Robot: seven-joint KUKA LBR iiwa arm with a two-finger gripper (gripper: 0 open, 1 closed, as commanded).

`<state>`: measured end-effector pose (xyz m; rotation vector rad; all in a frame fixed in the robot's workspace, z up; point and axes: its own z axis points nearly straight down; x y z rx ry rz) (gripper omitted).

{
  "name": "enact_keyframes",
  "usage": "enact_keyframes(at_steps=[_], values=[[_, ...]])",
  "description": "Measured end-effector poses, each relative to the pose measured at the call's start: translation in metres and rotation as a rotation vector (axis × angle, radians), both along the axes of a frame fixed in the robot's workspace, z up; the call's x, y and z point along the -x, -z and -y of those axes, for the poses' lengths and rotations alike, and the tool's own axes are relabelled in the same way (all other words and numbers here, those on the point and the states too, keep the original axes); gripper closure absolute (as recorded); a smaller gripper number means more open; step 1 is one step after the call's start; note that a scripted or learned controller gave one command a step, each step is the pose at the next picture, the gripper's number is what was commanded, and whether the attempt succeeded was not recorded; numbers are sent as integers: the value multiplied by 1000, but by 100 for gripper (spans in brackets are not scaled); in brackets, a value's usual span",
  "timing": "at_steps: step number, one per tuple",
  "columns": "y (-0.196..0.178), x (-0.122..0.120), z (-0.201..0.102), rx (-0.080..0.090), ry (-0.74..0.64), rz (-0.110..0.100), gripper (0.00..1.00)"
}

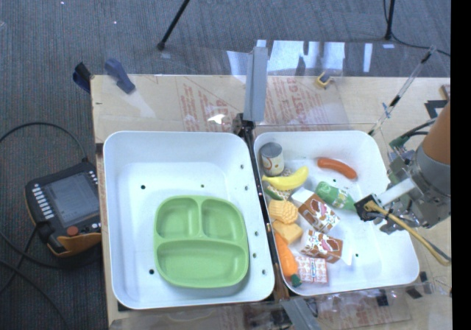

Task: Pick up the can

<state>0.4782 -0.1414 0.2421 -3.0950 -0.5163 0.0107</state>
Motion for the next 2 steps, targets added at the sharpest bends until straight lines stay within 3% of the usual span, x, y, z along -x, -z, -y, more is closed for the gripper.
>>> enact_keyframes(at_steps=[2], values=[[-15, 0, -2, -6, -7, -16, 100]])
